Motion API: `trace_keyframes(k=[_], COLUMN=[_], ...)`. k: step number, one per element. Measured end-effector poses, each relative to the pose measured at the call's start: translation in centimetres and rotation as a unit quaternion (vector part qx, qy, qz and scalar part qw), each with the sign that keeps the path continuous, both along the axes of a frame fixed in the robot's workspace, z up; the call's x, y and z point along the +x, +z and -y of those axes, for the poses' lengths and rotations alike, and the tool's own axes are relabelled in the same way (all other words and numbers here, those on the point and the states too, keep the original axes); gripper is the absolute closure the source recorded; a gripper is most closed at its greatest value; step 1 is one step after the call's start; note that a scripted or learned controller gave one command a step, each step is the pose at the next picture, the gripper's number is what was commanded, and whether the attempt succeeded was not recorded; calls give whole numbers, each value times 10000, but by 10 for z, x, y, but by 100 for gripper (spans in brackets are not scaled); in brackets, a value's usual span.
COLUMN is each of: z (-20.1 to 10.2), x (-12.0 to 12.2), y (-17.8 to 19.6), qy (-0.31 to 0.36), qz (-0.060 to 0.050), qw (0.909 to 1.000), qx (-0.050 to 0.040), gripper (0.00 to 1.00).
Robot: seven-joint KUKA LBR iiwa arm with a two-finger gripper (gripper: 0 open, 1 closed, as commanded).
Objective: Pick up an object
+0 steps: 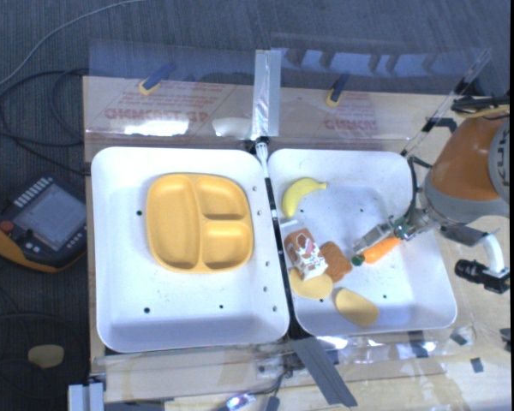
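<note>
The right bin (pixel 428 306) holds several toy foods. A yellow banana (pixel 300 194) lies at its upper left. Below it a brown block with a white and red top (pixel 308 253) rests against two flat yellow chips (pixel 356 306). An orange carrot with a green tip (pixel 379 251) lies near the bin's middle right. My gripper (pixel 379 236) reaches in from the right, low over the bin, right along the carrot's upper side. The carrot touches or nearly touches the gripper, and I cannot tell which.
The left bin (pixel 120 306) carries a yellow three-compartment tray (pixel 199 222). A raised divider (pixel 272 229) separates the two bins. The arm's orange band (pixel 463 165) stands over the right bin's far right corner. A handheld pendant (pixel 38 223) lies on the floor at left.
</note>
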State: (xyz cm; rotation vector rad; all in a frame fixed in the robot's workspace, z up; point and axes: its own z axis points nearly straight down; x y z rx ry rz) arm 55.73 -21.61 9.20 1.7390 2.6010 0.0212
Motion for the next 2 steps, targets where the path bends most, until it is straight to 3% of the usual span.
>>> trace_keyframes(k=[1, 2], z=[1, 5], x=[1, -23], y=[9, 11], qy=[-5, -198], qz=[16, -83], qw=[10000, 9998], qx=[-19, -10], gripper=[100, 100])
